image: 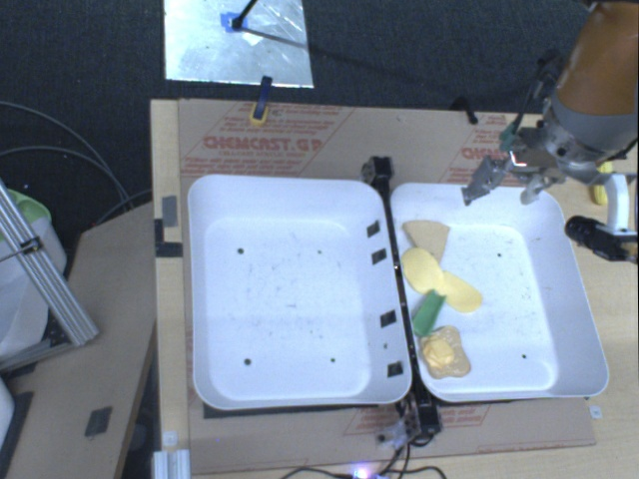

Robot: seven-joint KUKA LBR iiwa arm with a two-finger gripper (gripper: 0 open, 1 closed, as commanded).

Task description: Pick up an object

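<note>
My gripper (pixel 504 190) hangs above the far edge of the right bin (pixel 539 267), its two fingers spread apart with nothing between them. Down in that bin's left part lie a tan flat piece (pixel 427 234), a yellow banana-shaped object (pixel 439 277), a green object (pixel 428 311) and a yellow crumpled object (pixel 444 351). They are clustered near the divider, to the lower left of the gripper and well apart from it.
The left bin (pixel 290 287) sits beside the right one, joined by black clips (pixel 379 257) along the divider. A metal sheet (pixel 238 26) lies on the floor beyond the bench. An aluminium frame (pixel 40 277) stands at the left.
</note>
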